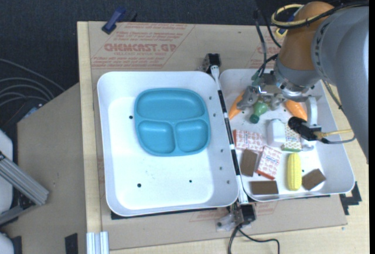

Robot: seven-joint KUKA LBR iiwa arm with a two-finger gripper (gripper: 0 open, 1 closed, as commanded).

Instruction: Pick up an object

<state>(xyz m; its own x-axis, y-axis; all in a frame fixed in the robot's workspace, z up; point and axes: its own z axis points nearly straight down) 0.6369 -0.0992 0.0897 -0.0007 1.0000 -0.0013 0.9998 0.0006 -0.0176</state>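
The gripper [258,96] hangs low over the far left of the right bin [340,165], just above a green toy [258,110]; its grip I cannot tell.

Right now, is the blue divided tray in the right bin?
No, the blue divided tray lies in the left bin; the right bin holds small items.

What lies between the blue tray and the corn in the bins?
In the camera view, between the blue tray and the corn: the bins' adjoining rims, then a red-patterned packet and a brown block.
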